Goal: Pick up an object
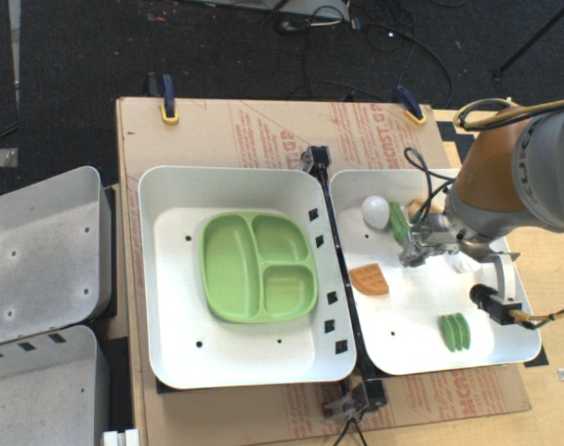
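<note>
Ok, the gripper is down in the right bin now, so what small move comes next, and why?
Probably a short straight lift to test the grasp. The gripper sits low in the right bin, against the green stick-like piece beside the white ball. The view doesn't show whether anything is held, so raising it slightly would tell.

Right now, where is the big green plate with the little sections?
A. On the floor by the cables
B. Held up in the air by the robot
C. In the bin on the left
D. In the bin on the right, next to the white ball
C: the green plate lies flat in the middle of the left bin, while the arm reaches into the right bin, where the white ball sits.
</note>
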`<state>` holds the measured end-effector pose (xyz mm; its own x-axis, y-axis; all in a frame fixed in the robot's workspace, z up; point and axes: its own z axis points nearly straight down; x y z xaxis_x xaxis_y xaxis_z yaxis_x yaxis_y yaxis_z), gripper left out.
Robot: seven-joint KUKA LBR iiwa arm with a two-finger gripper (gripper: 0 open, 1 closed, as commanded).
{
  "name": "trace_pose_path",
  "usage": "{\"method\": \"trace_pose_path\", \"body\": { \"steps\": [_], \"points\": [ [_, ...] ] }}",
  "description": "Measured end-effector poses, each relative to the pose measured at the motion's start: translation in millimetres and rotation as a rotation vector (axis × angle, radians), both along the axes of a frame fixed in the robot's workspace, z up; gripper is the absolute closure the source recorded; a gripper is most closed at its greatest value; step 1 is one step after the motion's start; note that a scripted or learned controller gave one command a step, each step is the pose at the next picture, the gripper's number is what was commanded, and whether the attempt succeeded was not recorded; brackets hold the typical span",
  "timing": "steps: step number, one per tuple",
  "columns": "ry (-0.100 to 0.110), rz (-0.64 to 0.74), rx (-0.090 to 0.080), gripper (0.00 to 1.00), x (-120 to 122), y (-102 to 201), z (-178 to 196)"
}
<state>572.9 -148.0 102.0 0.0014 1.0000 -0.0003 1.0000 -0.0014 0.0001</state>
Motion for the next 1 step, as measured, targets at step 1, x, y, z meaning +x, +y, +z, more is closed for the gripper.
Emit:
{"method": "trace_pose_path", "body": {
  "steps": [1],
  "points": [
    [-0.004,0.003,-0.001,1.0,-4.9,4.4,45.3]
  ]
}}
